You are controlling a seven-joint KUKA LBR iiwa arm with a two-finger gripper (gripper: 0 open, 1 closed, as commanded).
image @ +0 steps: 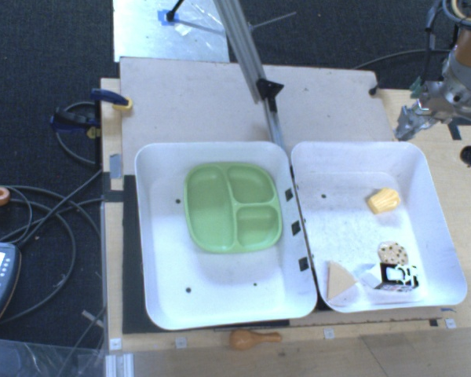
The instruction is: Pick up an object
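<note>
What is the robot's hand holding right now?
Nothing that can be seen. The hand hangs above the bench past the right bin's far corner, away from the yellow block lying inside it.

Arm enters at upper right; gripper point(414, 121) hangs past the far right corner of the right bin point(436, 191), over the bench point(220, 100).

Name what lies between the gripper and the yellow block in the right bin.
Camera view: only the right bin's rim and bare white floor separate gripper from yellow block.
</note>
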